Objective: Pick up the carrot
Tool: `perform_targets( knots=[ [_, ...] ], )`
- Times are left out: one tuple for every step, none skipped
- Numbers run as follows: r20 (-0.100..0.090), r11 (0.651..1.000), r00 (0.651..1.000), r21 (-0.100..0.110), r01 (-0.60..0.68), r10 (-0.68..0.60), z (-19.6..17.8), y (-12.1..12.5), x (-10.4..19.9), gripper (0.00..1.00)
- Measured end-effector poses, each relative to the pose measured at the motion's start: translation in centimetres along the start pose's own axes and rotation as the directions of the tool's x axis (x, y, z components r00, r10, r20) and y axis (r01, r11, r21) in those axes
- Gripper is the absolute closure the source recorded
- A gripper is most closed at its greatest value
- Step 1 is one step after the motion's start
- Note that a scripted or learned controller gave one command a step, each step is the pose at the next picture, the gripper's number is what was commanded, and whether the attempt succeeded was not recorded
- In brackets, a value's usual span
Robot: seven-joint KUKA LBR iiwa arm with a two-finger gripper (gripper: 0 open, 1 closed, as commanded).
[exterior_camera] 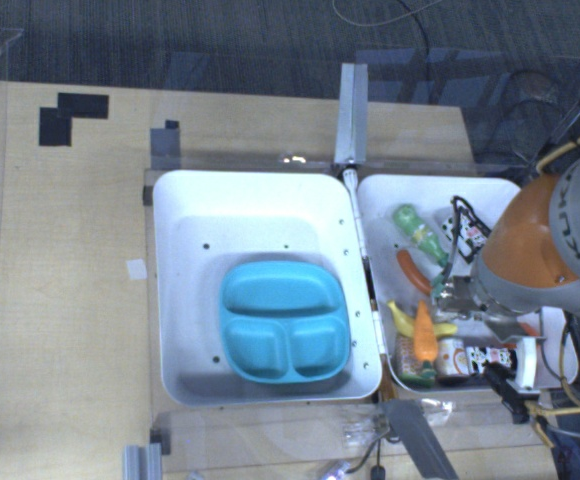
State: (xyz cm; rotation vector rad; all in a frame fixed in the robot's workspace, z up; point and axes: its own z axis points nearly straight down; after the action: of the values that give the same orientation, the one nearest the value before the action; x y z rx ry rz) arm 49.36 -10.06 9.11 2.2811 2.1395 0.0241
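Observation:
The carrot (425, 334), short and orange, lies in the front left part of the right bin (375, 203). It points toward the bin's front wall. My gripper (451, 295) hangs low over the bin, just right of and behind the carrot's upper end. It looks close to the carrot or touching it, but nothing shows as lifted. The grey arm with its orange band (532, 240) covers the bin's right half.
Around the carrot lie a yellow banana (402, 318), a red chili-shaped piece (413, 268), a green bottle (418, 228), a small can (458, 359) and a green item (419, 374). The left bin (185, 208) holds a blue divided plate (285, 320).

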Motion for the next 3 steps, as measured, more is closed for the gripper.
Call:
perform_targets(
  knots=[
    [-0.004, 0.962, 0.962, 0.017, 0.272, -0.272, -9.3, -0.8, 7.7, 1.00],
    [0.005, 0.994, 0.994, 0.021, -0.112, 0.112, -9.2, 0.6, 5.0, 1.00],
    [0.001, 1.000, 1.000, 0.012, 0.024, -0.024, 0.2, 3.6, 0.4, 1.00]
  ],
)
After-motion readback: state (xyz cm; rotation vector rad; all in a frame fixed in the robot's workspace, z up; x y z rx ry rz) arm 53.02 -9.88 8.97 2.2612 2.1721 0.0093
